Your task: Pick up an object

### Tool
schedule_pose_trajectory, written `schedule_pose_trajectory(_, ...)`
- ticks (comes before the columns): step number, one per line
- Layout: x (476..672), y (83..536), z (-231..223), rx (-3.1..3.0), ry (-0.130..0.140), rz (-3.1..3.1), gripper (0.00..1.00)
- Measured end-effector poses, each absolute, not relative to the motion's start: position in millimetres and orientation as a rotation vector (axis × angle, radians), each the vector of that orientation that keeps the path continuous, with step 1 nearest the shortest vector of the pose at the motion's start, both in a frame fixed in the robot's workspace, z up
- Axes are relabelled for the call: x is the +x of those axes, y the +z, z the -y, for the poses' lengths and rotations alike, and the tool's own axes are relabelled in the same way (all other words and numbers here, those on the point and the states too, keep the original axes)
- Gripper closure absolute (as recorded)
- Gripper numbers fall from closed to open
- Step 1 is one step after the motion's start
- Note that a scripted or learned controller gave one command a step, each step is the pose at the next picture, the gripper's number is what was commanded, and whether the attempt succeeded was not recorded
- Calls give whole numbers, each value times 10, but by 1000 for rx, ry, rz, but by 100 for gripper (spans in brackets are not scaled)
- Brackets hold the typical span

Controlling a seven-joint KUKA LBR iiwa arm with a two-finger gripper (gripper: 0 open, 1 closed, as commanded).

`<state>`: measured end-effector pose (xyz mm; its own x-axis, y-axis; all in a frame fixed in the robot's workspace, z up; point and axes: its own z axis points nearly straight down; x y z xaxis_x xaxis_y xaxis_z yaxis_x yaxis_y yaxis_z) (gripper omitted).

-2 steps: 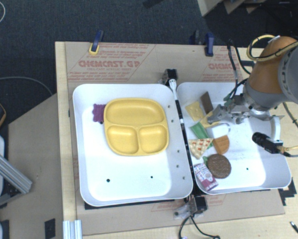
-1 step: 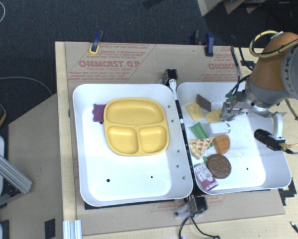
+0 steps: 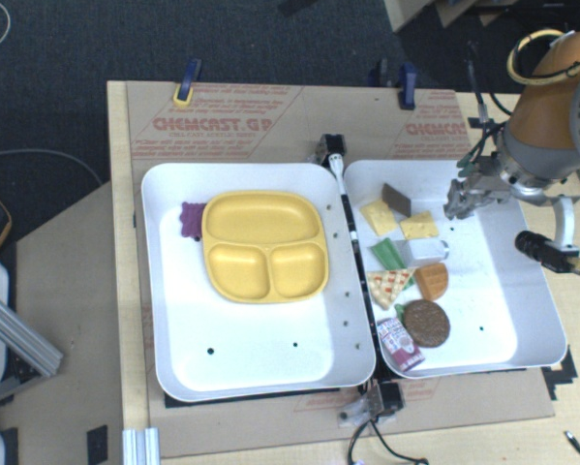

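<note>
My gripper point(image 3: 457, 204) hangs over the upper middle of the right bin point(image 3: 522, 298), just right of a dark brown block point(image 3: 397, 199) and a yellow cheese piece point(image 3: 419, 227); nothing shows in its grasp. Left of these lies a second pale yellow wedge point(image 3: 378, 217). Further down the bin's left side are a green piece point(image 3: 388, 254), a small white-grey item point(image 3: 427, 250), a pizza slice point(image 3: 388, 285), an orange bun point(image 3: 432, 281), a round brown patty point(image 3: 427, 323) and a red packet point(image 3: 398, 342).
The left bin point(image 3: 173, 308) holds a yellow divided plate point(image 3: 265, 243) with a purple item point(image 3: 191, 219) at its left edge. The grey arm with its orange band point(image 3: 551, 95) comes in from the upper right. A black part point(image 3: 546, 250) juts over the right bin's edge.
</note>
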<state>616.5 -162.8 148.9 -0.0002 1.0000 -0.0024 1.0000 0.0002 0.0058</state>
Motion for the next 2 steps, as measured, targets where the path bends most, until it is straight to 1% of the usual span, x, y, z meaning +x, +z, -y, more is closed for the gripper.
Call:
schedule_pose_trajectory(1,6094,2080,1639,2218,3,-2219,100)
schedule_pose_trajectory(2,6103,2262,1640,2217,4,-2219,100)
